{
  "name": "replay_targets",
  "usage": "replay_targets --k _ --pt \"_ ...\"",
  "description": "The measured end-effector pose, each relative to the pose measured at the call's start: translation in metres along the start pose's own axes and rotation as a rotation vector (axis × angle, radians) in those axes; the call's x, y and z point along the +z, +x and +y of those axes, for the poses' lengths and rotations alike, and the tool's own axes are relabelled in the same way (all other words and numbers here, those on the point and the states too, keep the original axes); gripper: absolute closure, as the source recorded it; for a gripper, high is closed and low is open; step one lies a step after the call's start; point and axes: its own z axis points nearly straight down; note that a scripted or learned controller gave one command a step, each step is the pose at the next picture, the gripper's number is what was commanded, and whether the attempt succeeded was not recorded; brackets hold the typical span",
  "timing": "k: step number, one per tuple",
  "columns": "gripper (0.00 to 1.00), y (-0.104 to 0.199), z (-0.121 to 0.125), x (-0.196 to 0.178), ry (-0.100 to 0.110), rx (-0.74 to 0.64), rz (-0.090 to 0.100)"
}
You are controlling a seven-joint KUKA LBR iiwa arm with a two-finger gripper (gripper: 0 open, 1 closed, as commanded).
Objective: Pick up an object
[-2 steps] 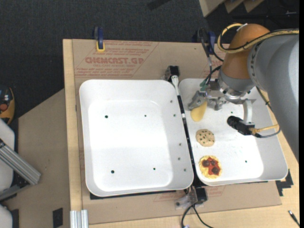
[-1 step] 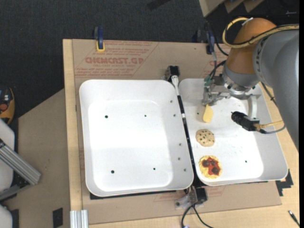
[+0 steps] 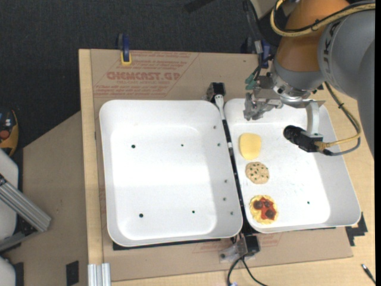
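Gripper [image 3: 257,109] position noted: it hangs over the far left corner of the right bin [image 3: 333,177], beyond the row of food pieces and apart from all of them. From my remote seat I can see thin metal fingers pointing down with a narrow gap, and nothing between them; I judge them slightly open and empty, though the slant of the view makes the exact spread hard to read.

Candidate objects, all in the right bin along its left wall: a pale yellow piece [image 3: 250,145] nearest the gripper, a chocolate-chip cookie [image 3: 257,172] just below it in the view, and a small tart with red topping [image 3: 264,209] nearest the front. The left bin [image 3: 161,171] holds nothing I would aim for.

Recommendation: I would take the yellow piece, being the closest. All three lie flat and low, so the descent needs to reach almost to the bin floor, fingers spread wider than the piece and centred over it. The bin wall and divider sit close on the left; I would orient the fingers so neither one lands on that wall.
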Motion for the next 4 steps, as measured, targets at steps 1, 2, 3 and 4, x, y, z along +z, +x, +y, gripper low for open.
replay_targets --k 1,2,3,4 --pt "1.0 0.071 0.025 -0.07 -0.001 -0.001 0.0" --pt "1.0 0.147 0.018 -0.093 0.005 -0.002 0.002" --pt "1.0 0.258 0.039 -0.029 0.009 -0.003 0.002" --pt "1.0 0.256 0.023 -0.234 -0.01 0.004 0.005"
